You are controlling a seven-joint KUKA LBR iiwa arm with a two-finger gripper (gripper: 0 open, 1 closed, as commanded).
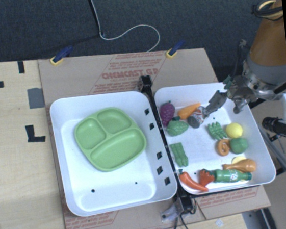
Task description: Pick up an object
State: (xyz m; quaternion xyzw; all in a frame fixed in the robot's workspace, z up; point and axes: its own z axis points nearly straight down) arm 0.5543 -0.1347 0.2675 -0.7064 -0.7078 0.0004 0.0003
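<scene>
Robot gripper (199, 118) hovers just beside the toy carrot (189, 111) in the right bin (261, 139); its grip state is unclear.

The only lettering visible was a block of faded red print on the flat brown cardboard sheet (128, 74) that lay under the two shallow white bins, just above the bins' far rims. The print sat upside down to the camera and was too blurred to make out letter by letter; its larger upper line and the smaller lines beneath it could not be read. The green bottle-shaped toy (232, 176) in the right bin bore small pale marks, also illegible.
</scene>
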